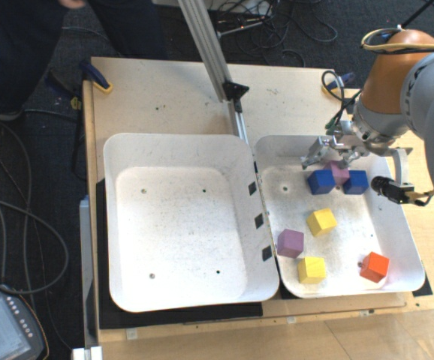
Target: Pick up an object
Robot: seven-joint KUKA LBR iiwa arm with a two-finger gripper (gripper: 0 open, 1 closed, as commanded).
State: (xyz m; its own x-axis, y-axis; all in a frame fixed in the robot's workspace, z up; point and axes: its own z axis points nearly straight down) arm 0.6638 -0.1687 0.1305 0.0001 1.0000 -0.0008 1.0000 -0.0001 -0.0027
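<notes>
Two blue cubes (pixel 320 181) flank a pink block (pixel 340 174) just under the claw (pixel 336 154).
Whether the claw is apart or together, I cannot tell; yellow cubes (pixel 322 221) lie well below it.

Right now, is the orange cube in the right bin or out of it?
In. The orange cube sits on the floor of the right bin, near its front right corner, inside the rim.

1. Two bins sit side by side on the bench: the left bin (pixel 176 216) and the right bin (pixel 397 238).
2. My gripper (pixel 339 150) hangs over the right bin's far end.
3. Just under it, three cubes (pixel 321 181) cluster together.
4. Four more blocks (pixel 311 268) lie scattered nearer the front.
</notes>
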